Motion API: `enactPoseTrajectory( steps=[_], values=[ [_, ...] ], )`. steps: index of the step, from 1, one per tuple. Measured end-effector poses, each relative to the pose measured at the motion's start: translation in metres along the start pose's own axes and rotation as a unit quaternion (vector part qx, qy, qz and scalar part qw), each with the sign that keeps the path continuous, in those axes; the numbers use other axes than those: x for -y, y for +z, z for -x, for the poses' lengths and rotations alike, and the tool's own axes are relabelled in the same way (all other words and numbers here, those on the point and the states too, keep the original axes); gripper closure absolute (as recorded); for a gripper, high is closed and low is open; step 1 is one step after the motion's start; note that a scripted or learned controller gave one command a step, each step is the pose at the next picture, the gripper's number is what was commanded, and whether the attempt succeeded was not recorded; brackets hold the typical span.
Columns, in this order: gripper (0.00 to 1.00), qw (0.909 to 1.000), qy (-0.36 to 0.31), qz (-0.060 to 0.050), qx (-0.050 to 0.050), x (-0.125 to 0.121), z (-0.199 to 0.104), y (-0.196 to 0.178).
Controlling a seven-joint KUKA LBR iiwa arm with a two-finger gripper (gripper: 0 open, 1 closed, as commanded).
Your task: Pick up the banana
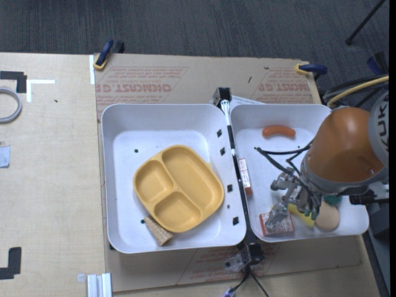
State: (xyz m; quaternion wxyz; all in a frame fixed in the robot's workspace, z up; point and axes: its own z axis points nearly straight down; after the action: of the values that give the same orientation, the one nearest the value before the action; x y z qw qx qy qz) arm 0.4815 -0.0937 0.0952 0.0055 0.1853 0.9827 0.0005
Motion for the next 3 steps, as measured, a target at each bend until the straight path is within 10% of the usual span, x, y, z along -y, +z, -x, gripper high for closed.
enactPoseTrajectory(
  steps=[1,2,3],
  values=[
    [1.00,1.0000,0.001,0.001,0.000,0.000,0.000,-0.010],
    [1.00,0.9706,-0.241,0.000,-0.003,-0.033,0.026,-0.097],
    [0.00,0.9705,-0.241,0.000,-0.003,-0.033,0.025,-0.097]
  ],
)
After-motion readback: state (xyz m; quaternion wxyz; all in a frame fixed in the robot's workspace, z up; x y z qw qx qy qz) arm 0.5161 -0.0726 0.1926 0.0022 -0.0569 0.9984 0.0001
